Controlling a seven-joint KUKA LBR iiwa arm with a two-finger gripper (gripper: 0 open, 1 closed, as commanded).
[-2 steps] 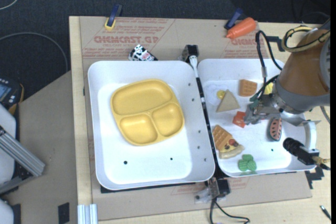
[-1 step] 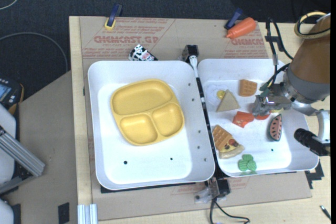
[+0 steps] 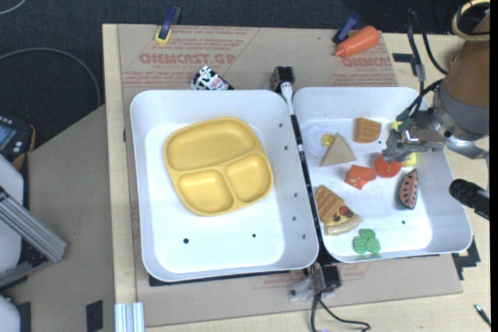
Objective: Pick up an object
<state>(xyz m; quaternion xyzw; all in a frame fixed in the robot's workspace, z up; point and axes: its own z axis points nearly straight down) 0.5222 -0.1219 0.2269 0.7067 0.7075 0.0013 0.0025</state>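
Camera view, looking down on both bins. The gripper [image 3: 395,150] is seen low over the right bin [image 3: 436,241], directly above a red toy piece [image 3: 387,166]; how far the pincer is parted, and whether the piece is gripped, cannot be told. An orange block [image 3: 359,176] lies just beside it, and a watermelon slice [image 3: 408,190] nearby. A yellow divided plate [image 3: 218,164] is held in the left bin [image 3: 156,245].
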